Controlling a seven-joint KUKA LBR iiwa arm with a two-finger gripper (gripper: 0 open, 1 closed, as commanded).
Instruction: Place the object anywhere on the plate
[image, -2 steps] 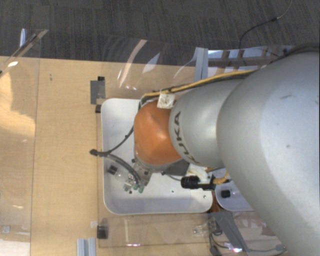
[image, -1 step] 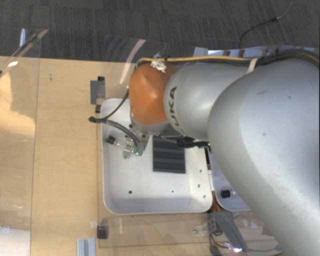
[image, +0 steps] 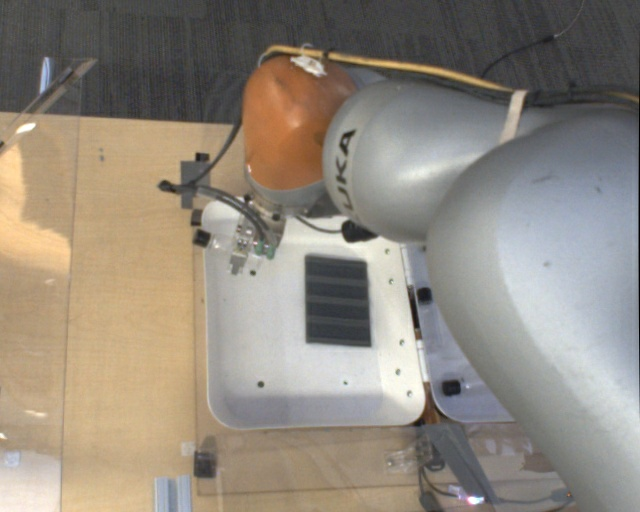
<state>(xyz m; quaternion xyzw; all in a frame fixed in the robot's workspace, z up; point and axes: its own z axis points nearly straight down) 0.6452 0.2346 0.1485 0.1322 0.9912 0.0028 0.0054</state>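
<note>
A white bin (image: 300, 400) is seen on the wooden surface (image: 120, 300), with a dark ribbed rectangular object (image: 337, 300) lying flat near its middle. Beyond it, the grey arm (image: 480, 200) with its orange band (image: 285, 125) is reached in over the bin's far edge. Whether the fingers are spread or pressed together cannot be told.

The light wooden tabletop (image: 120, 300) is carrying two shallow white bins side by side. The left bin (image: 260, 400) is lying fully in sight, a dark ribbed panel (image: 338, 300) sitting on its floor. The right bin (image: 462, 400) is peeking out near the arm, just beside the first.
</note>
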